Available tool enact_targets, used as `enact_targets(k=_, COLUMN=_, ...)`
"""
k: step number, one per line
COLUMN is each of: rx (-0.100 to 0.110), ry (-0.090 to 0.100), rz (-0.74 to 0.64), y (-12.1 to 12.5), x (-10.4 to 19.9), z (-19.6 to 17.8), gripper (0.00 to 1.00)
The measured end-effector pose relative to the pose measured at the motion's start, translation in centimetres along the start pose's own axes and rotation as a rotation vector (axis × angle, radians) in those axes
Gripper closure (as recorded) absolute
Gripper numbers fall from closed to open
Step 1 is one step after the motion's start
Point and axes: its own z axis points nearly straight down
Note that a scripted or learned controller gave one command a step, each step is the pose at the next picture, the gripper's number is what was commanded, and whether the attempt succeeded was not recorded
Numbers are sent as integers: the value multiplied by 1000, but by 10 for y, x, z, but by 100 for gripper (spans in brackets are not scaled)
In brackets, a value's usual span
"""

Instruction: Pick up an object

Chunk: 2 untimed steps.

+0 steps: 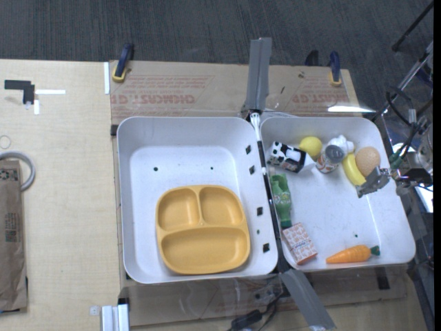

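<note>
Just inside the right bin's [386, 205] right wall, the claw [370, 183] hangs low; whether its fingers are apart or together cannot be told, and nothing shows between them. Touching or just beside it, up and left, sit a yellow banana [353, 170] and a tan egg-like ball [367, 159]. Further left lie a small can [330, 155], a lemon [311, 146] and a black-and-white cow toy [285, 156]. Below the claw rests a carrot [351, 254]; a small box [299, 243] lies lower left. Well left, the other bin [138, 150] holds a yellow divided plate [202, 227].
</note>
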Motion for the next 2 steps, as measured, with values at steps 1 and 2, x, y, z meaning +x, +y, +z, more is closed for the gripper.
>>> enact_targets(k=1, rx=-2, ry=-1, rz=95, y=92, x=10, z=40, gripper=0)
enact_targets(k=2, rx=-25, ry=-2, rz=84, y=154, x=-24, z=108, gripper=0)
